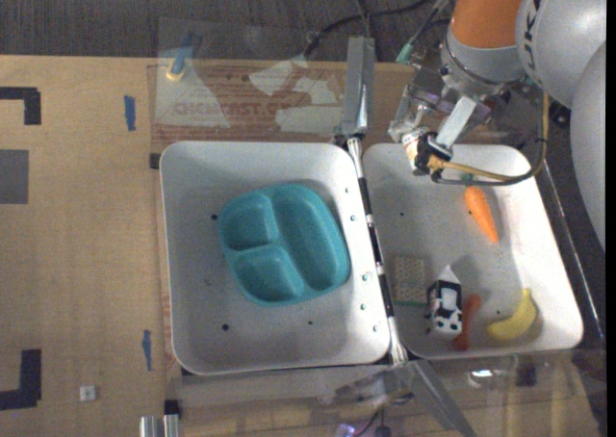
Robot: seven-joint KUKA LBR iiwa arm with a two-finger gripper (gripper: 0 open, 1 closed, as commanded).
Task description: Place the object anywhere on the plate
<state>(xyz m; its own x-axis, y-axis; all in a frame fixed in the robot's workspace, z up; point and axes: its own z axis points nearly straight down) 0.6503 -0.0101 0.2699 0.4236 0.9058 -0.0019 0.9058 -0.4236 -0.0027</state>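
Observation:
A teal plate (284, 243) with three compartments lies in the left white bin (192, 329). The right bin (549, 329) holds an orange carrot (481, 214), a yellow banana (513, 320), a black-and-white cow toy (445, 307), a thin red-orange piece (468, 321) beside the cow, and a beige ridged square (410, 277). My gripper (412, 132) hangs over the far left corner of the right bin, above and left of the carrot. I see nothing held in it.
A metal divider rail (358, 98) runs between the two bins. The wooden bench (77, 262) extends to the left with black and blue tape marks. A clear plastic sheet (250, 89) lies behind the left bin.

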